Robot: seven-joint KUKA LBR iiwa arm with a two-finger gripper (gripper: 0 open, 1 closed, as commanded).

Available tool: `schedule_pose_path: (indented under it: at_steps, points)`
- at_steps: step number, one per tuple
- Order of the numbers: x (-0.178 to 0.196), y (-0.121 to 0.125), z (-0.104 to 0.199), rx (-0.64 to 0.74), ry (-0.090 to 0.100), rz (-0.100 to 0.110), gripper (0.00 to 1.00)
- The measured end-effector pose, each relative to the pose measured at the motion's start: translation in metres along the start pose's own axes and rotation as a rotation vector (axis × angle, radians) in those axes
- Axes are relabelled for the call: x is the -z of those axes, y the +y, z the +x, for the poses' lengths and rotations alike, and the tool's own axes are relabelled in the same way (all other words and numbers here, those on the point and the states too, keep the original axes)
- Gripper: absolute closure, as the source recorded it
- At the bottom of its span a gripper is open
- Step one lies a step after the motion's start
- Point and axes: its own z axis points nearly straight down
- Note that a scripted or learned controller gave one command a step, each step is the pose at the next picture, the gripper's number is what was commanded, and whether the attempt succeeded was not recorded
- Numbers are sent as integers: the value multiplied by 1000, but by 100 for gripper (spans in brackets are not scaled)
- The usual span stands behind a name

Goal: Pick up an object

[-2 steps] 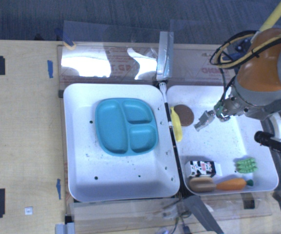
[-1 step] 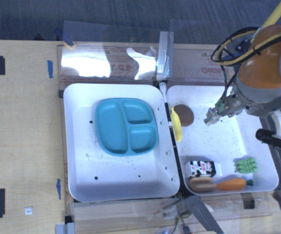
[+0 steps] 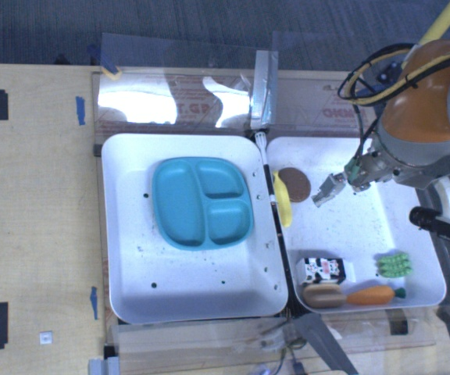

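Brown disc (image 3: 294, 183): nearest target, lying flat just beside gripper (image 3: 330, 187).
Gripper state: empty; opening cannot be told.
Purpose: positioned for pickup.

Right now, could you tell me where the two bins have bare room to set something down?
Left bin: a strip all round the blue tray. Right bin: open middle, between gripper and carton. Crowded: its front edge, with carton, carrot, green toy, and by the divider, banana, brown disc.

Robotics lab: taped bench (image 3: 30, 209), white bins (image 3: 123, 287).
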Motion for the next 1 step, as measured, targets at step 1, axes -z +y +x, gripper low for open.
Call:
schedule_pose_path:
  at_steps: [1]
  points:
    - [-11,55,39,-132,1,2,0]
